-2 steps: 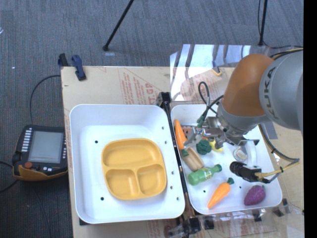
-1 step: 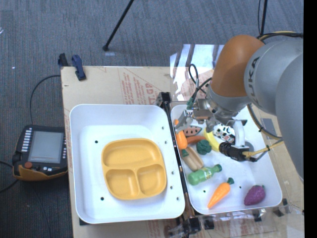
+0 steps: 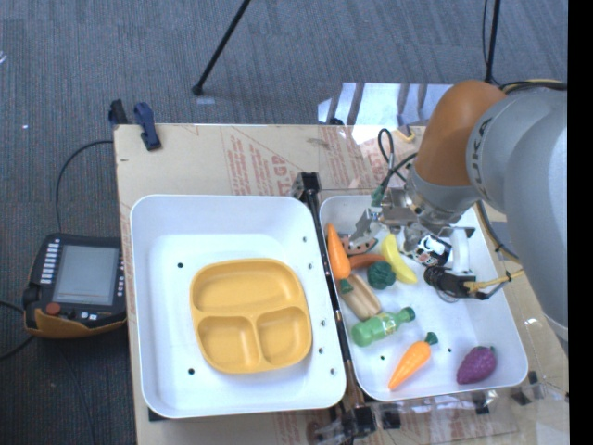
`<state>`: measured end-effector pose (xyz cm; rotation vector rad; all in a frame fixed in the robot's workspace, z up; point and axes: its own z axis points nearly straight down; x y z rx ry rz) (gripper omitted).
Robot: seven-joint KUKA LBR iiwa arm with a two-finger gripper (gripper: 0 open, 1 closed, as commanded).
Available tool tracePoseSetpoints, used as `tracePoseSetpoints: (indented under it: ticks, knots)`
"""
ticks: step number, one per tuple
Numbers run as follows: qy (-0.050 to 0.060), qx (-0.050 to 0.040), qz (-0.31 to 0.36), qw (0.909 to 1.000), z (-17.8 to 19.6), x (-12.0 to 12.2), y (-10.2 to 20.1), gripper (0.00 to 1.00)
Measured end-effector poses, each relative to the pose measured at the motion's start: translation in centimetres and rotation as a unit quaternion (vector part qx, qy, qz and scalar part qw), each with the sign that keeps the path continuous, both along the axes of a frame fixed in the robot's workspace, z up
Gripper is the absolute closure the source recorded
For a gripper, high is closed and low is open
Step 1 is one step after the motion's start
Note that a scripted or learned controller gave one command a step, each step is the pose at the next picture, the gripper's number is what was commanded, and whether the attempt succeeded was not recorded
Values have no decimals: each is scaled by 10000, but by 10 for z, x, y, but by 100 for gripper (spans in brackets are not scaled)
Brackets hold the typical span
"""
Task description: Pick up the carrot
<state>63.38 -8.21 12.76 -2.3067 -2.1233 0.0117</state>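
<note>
While the gripper (image 3: 363, 241) hangs over the upper left part of the right bin (image 3: 500, 336), the carrot (image 3: 411, 361) lies well apart from it, toward the near edge of that bin and a little to the right. Its long axis runs on a slant, the green top pointing up and right, the thin tip down and left toward the bin's near wall. How wide the gripper stands I cannot tell at this slant; nothing clearly sits in it.

Just left of the gripper a second orange piece (image 3: 337, 251) lies along the bin's left wall, and it could be mistaken for the target. Just below the gripper sit a broccoli (image 3: 381, 274) and a tan roll (image 3: 361, 298); a banana (image 3: 399, 260) lies just to its right. Between gripper and carrot rests a green bottle (image 3: 380, 326), lying on its side, its cap end near the carrot's top. A purple fruit (image 3: 476, 364) sits beside the carrot on the far right.

In my judgement the move is a travel toward the near edge, passing above the bottle, then a wrist turn so the grasp closes across the carrot's slanted body. The left bin (image 3: 162, 248) holds a yellow tray (image 3: 249, 314).
</note>
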Motion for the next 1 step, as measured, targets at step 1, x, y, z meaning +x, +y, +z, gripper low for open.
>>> tracePoseSetpoints:
  ticks: [1]
  knots:
    - [-170, 17, -1541, 9879, -27, -26, -7, 0]
